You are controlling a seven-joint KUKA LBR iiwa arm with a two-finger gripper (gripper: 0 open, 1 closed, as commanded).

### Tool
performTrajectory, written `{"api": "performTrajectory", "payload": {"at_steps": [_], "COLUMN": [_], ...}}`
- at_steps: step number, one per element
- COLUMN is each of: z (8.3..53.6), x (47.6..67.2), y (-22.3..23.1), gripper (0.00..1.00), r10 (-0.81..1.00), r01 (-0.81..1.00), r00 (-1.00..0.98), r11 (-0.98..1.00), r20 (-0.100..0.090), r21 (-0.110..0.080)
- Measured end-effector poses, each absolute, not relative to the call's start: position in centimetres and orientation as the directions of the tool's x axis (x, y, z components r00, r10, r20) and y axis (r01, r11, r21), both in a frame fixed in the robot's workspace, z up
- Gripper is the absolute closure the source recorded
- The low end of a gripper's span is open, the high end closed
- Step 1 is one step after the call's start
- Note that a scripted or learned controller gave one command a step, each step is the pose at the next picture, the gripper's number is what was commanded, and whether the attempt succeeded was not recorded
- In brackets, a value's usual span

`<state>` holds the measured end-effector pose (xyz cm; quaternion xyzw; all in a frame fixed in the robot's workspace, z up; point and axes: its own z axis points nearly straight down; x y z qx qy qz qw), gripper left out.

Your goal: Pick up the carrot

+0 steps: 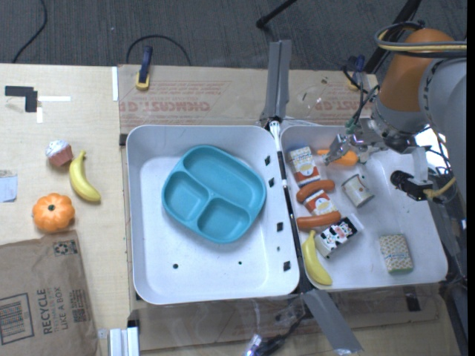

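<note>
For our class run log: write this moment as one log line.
task: pick up carrot | hand: over carrot, right bin, far end | lifted: not yet | left bin: blue tray

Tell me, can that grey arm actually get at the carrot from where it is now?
Probably yes. The gripper is already right at the carrot, near the far edge of the right bin. Nothing lies on top of the carrot; the small packet and silver can sit apart from it.

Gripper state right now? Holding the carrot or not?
Two-finger gripper: low over the small orange carrot at the right white bin's back; whether it is open, shut or gripping cannot be told.
</note>
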<state>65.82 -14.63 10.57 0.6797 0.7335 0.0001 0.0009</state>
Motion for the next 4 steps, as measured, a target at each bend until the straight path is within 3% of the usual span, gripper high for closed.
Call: {"api": "performTrajectory", "payload": {"at_steps": [1, 2, 3, 4], "z": [15.2, 9.0, 9.6, 18.9], "x": [65.9, 65.9, 65.8, 65.1], "y": [-18.5, -14.0, -14.1, -4.8], "gripper": [0.0, 0.0, 1.0, 1.0], "r10": [0.996, 0.985, 0.984, 0.974], "r01": [0.996, 0.985, 0.984, 0.974], "r00": [-0.089, -0.175, -0.176, -0.226], "r11": [0.089, 0.175, 0.176, 0.226], "r20": [-0.001, 0.0, 0.002, 0.0], "r21": [-0.001, -0.002, -0.01, -0.003]}}
